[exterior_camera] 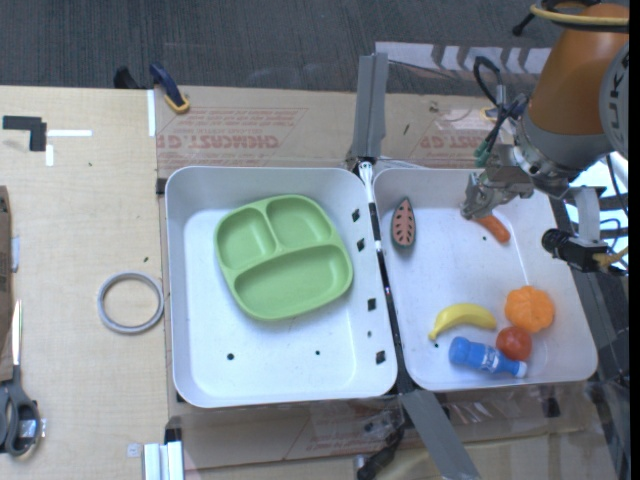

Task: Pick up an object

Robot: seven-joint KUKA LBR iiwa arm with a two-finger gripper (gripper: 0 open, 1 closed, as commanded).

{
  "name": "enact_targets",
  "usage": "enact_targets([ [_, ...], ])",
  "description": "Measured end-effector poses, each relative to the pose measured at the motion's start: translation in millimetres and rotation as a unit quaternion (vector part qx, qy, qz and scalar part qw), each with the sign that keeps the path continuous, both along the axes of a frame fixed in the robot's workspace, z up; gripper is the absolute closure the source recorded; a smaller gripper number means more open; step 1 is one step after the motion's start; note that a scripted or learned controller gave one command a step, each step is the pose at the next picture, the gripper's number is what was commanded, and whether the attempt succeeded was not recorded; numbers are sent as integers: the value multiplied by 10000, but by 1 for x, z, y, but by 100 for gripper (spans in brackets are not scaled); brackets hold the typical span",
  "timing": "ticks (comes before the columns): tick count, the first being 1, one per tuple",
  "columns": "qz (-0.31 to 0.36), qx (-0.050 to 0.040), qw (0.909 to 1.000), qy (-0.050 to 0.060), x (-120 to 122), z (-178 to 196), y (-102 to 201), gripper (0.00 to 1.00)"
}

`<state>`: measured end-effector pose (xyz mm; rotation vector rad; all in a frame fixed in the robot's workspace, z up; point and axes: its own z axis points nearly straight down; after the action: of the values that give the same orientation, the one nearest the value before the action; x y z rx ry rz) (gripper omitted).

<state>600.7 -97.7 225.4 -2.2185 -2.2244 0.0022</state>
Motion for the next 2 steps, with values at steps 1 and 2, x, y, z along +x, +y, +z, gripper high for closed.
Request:
enact_targets([
  [1, -2, 0, 10000, 2, 0, 0, 0, 0],
  [2, -19, -6, 10000, 0, 37, -65, -113, 0],
])
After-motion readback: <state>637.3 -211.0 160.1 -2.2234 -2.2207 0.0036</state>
